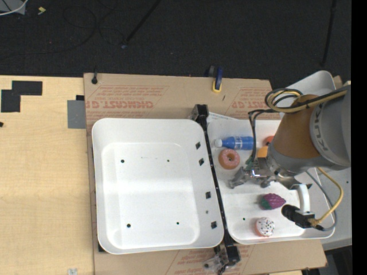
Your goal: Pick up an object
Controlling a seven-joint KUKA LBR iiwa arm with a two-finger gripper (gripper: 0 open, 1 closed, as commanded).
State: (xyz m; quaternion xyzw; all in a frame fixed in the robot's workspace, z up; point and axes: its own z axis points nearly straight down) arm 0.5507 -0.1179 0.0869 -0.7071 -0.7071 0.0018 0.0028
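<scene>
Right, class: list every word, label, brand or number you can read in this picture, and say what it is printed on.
Red print on the brown cardboard sheet under the bins, upside down: too blurred to read surely.
Red print on the cardboard's right part: too blurred.
Blue plastic bottle label: too small to read.

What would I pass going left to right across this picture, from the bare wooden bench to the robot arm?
Bench → left bin → black divider → pink donut → gripper → purple toy → arm.
</scene>
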